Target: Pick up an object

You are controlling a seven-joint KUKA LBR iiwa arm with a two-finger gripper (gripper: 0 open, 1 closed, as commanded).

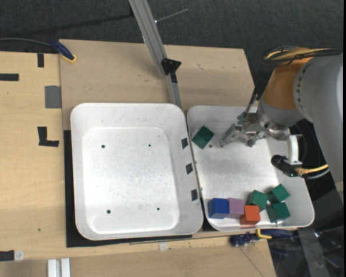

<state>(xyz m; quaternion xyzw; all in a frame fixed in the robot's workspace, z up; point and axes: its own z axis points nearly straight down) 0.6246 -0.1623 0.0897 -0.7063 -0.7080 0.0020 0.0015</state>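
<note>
1. Two shallow white plastic bins sit side by side on the wooden bench (pixel 132 68): the larger left bin (pixel 81 120) and the smaller right bin (pixel 216 113).
2. The right bin holds seven small blocks, four of them green.
3. One green cube (pixel 203 137) lies alone near the right bin's far left corner, tilted, close to the wall shared with the left bin.
4. The other six cluster along the right bin's near edge: a blue cube (pixel 219 207), a lilac cube (pixel 236 206), an orange cube (pixel 251 214) and three green cubes (pixel 258 198), (pixel 279 193), (pixel 278 212) towards the near right corner.
5. The grey two-finger gripper (pixel 240 136) hangs over the far part of the right bin, just right of the lone green cube; its fingers are spread apart with nothing between them.
</note>
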